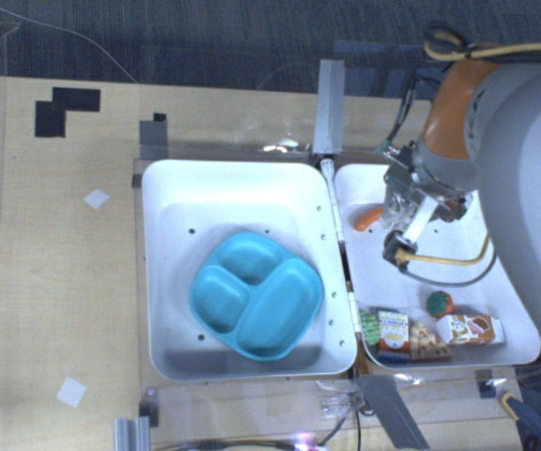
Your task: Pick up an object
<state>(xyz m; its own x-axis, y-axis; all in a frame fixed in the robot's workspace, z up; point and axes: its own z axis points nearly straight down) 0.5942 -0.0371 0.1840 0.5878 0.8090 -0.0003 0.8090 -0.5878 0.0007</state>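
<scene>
A: Hovering over the right bin, the gripper is seen near an orange carrot-like toy; whether it is apart or together cannot be told.

B: A miss could be caused by the bin wall just beside that toy. Packets and a small red-green piece are crowded by the near rim.

A: A blue divided plate is held in the left bin, on a pale wooden tabletop; dark carpet is seen beyond.

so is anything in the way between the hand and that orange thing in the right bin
Nothing visible is. The hand hangs over the right bin, and the small orange object lies just up and to its left on bare bin floor. The packets and the red-and-green toy sit nearer the bin's front edge, away from that path.
</scene>
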